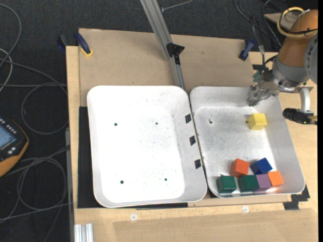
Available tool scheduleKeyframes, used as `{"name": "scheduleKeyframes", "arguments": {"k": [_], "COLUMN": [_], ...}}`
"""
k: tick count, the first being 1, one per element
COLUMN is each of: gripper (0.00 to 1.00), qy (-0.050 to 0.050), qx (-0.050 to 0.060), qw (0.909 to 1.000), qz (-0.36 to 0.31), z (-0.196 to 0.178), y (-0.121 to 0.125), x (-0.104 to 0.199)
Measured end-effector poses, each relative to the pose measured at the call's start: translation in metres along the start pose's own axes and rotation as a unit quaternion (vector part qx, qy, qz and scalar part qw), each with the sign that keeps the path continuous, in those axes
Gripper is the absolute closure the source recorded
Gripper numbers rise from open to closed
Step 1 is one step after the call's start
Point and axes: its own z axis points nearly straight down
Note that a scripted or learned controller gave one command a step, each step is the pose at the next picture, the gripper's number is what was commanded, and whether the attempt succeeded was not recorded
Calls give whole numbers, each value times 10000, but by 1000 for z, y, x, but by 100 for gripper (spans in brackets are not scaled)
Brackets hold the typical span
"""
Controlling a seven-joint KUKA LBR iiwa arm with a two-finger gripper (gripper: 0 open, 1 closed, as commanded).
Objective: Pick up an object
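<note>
Two bins (139,97) — wooden bench (126,54).

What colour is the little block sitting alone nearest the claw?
Yellow block, clear in the camera view.

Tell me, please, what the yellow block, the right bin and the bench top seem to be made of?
Yellow block: probably painted wood or solid plastic; flat faces, crisp edges, even matte colour.
Right bin: likely moulded plastic; smooth white surface, rounded corners, raised rim, with dark scuffing on the floor.
Bench top: seems to be plywood or fibreboard; pale tan, unfinished, matte, with small marks.
</note>
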Motion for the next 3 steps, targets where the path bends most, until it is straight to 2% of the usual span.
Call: {"name": "scheduleKeyframes", "arguments": {"k": [1, 3], "gripper": [100, 100], "qy": [0, -2], "qx": [-22, -29], "qw": [10000, 10000], "qz": [16, 9], "z": [-48, -167], "y": [-5, 0], "x": [1, 8]}}
